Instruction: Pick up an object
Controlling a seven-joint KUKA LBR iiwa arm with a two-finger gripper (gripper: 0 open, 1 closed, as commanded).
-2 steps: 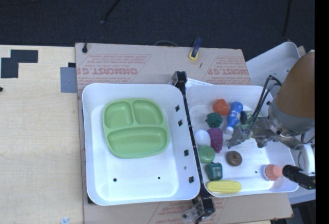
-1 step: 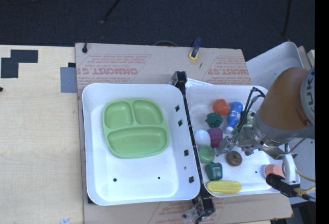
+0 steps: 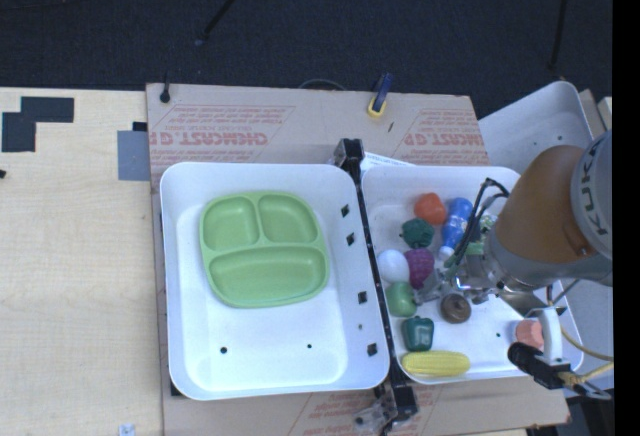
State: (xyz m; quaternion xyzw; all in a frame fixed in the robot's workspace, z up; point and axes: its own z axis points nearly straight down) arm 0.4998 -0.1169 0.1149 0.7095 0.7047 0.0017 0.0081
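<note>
Just right of the purple toy [image 3: 420, 267] in the right bin [image 3: 500, 349], the gripper [image 3: 462, 276] hangs low among clustered toys, presumably seeking one; finger state indiscernible.

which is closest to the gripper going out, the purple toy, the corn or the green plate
Seen from the camera view, gripper in the right bin:
1. Purple toy, just to its left.
2. Corn, by that bin's near wall.
3. Green plate, over in the left bin.
</note>
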